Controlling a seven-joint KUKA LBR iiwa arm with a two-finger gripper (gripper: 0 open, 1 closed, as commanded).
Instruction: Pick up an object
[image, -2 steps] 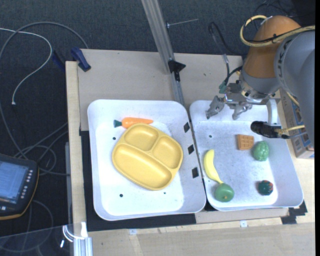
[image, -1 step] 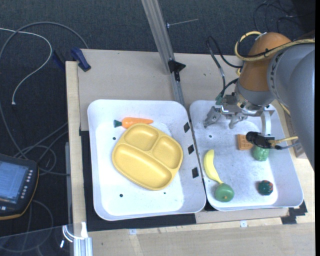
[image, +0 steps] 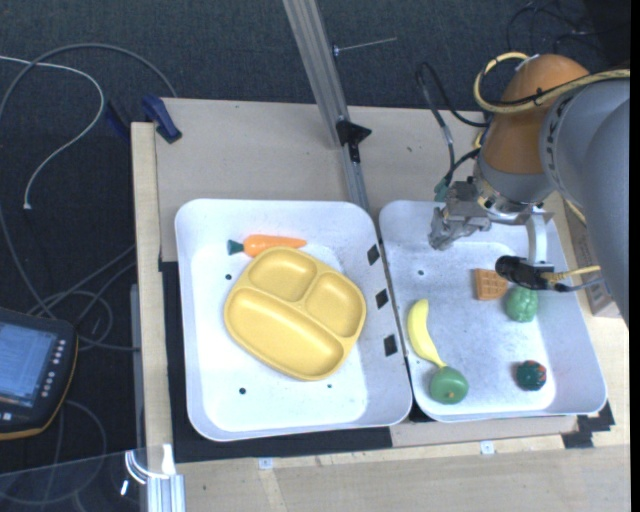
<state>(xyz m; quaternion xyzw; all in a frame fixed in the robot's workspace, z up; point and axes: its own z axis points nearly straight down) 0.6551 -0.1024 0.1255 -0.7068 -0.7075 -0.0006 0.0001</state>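
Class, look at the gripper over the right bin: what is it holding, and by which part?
Nothing shows between the gripper's fingers; it hangs above bare floor of the right bin.

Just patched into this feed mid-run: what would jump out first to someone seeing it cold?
The big yellow divided plate in the left bin, with a toy carrot lying just beyond it. Next, the arm's orange band at upper right, its hand hanging over the far end of the right bin, where a banana, a green apple and other small pieces lie scattered.
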